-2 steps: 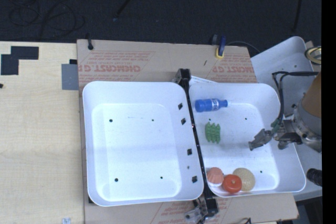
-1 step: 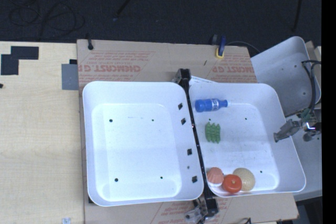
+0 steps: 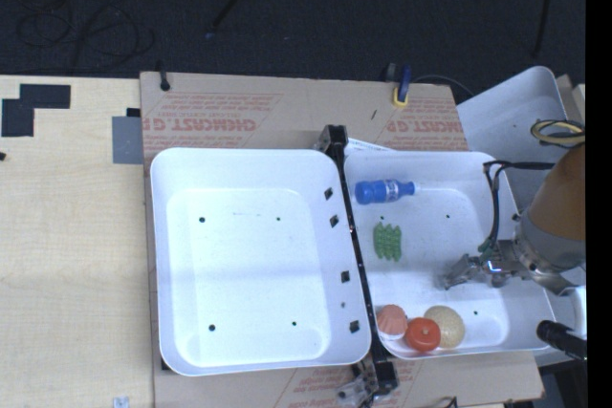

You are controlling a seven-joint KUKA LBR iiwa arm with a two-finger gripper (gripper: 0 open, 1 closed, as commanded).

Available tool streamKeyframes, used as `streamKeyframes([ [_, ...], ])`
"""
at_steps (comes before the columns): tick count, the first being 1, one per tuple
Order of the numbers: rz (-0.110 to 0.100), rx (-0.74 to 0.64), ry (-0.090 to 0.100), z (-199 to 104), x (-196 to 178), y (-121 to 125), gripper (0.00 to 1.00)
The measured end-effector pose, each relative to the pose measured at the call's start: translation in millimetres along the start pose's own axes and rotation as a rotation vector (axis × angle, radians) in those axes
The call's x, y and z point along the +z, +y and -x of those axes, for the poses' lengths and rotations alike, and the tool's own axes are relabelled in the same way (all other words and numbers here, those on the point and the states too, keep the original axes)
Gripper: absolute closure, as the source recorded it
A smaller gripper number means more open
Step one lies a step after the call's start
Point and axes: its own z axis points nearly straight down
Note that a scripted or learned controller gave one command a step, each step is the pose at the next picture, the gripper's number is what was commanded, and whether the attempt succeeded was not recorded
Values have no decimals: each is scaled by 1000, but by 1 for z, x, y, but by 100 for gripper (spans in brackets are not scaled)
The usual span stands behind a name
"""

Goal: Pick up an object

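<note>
Camera view showed the gripper [image 3: 461,270] low inside the right bin [image 3: 449,201], near its right wall, its metal fingers spread apart and clasping nothing. Four objects lay in that bin. One blue plastic bottle [image 3: 384,191] rested on its side near the far edge, well apart from the jaws. One small green ridged piece [image 3: 387,241] lay toward the bin's left wall, between bottle and near corner. One red round object [image 3: 423,333] sat at the near edge, touching one pale tan ball [image 3: 446,323], below the jaws. Left bin [image 3: 244,169] smooth, white, shallow.
</note>
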Motion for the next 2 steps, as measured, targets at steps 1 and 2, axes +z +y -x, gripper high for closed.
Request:
streamKeyframes([
  [1, 19, 1, -8, 3, -123, -24, 0],
  [2, 12, -3, -5, 1, 16, 18, 0],
])
